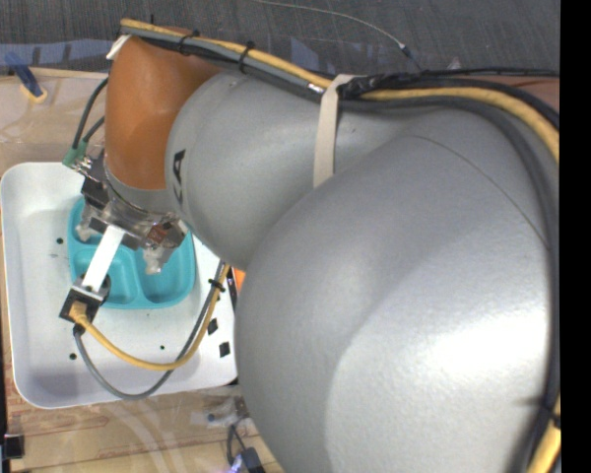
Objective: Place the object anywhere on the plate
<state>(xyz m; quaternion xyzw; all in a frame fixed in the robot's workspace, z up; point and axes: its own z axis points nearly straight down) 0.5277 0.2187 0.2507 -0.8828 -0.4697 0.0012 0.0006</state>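
Pincer hangs low over the turquoise plastic compartment plate, which lies in the shallow white bin on the table; how it stands, and whether it carries anything, I cannot tell. An orange scrap, perhaps the object, peeks just beside the plate, so placement looks unfinished.

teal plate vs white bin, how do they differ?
The teal plate is a saturated blue-green; the white bin is plain white. The plate is the smaller and lies inside the bin, on its floor. The plate is divided into compartments, while the bin's visible floor is one flat surface. The arm covers much of the plate but less of the bin's left side. Both are shallow, with raised rims.
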